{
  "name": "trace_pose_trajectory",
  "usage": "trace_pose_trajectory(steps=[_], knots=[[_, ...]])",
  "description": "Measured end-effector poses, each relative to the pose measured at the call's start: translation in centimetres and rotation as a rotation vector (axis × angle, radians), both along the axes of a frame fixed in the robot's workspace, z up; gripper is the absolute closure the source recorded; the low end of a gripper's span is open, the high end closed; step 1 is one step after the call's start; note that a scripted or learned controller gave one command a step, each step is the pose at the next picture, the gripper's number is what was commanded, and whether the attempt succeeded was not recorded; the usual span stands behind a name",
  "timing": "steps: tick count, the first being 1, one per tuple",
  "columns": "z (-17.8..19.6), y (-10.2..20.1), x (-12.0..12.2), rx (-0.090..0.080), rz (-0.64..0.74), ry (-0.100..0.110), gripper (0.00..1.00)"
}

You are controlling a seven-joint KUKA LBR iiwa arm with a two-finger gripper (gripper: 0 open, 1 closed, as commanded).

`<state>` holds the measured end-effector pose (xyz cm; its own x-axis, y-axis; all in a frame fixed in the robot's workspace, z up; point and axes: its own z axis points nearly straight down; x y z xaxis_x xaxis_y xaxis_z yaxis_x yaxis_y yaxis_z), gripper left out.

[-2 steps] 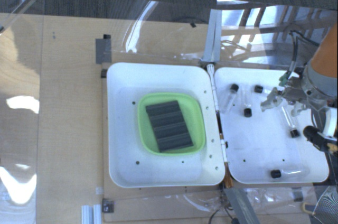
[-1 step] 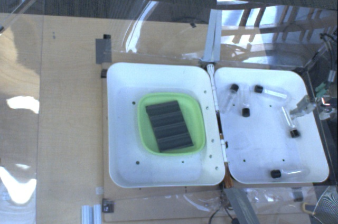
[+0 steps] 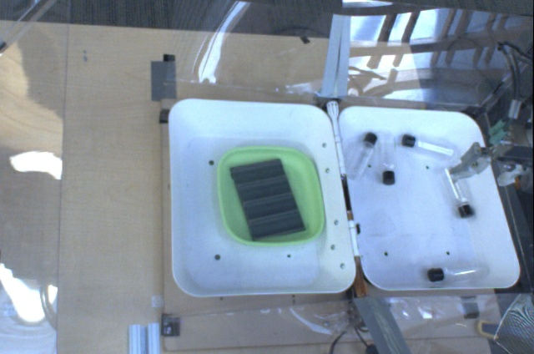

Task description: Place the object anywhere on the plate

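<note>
On plate (image 3: pixel 310 202): ridged dark block (image 3: pixel 266 199) | gripper (image 3: pixel 467 162) well apart, right bin (image 3: pixel 492 260)

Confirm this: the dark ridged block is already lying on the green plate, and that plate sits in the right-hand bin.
One detail is wrong. The dark ridged block does lie on the green plate, but the camera view shows that plate in the left-hand bin, not the right. The right-hand bin holds small clear vials with black caps.
</note>
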<state>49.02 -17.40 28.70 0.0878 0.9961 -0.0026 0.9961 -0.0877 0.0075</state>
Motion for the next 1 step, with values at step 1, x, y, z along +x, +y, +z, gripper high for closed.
trace_pose_trajectory(steps=[1], knots=[[-3.94,-2.55,-0.12,0.003,-0.135,0.004,0.00]])
